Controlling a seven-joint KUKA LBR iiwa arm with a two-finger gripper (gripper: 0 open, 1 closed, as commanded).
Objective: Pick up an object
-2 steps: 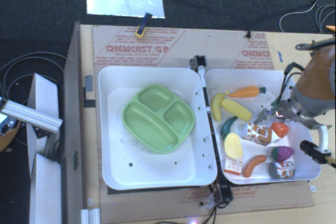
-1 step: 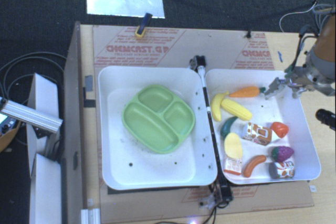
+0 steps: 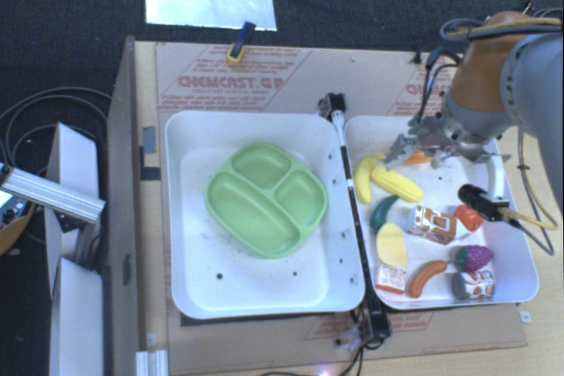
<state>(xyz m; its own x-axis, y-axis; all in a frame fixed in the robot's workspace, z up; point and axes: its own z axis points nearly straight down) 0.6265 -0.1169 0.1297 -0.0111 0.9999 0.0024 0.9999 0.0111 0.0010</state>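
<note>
While the arm [image 3: 502, 75] is reached in from the right, the tool [image 3: 407, 151] is seen low over the right bin [image 3: 527, 273], beside a yellow banana [image 3: 396, 184]; whether it is clenched cannot be told. A green divided plate [image 3: 266, 199] is carried by the left bin [image 3: 189, 189].

A single fixed camera looks down on the tabletop [image 3: 264, 75] from above at a slant, far enough back to take in both white bins [image 3: 256, 295] side by side, the tabletop's far edge and some dark floor [image 3: 70, 4] beyond it.
</note>
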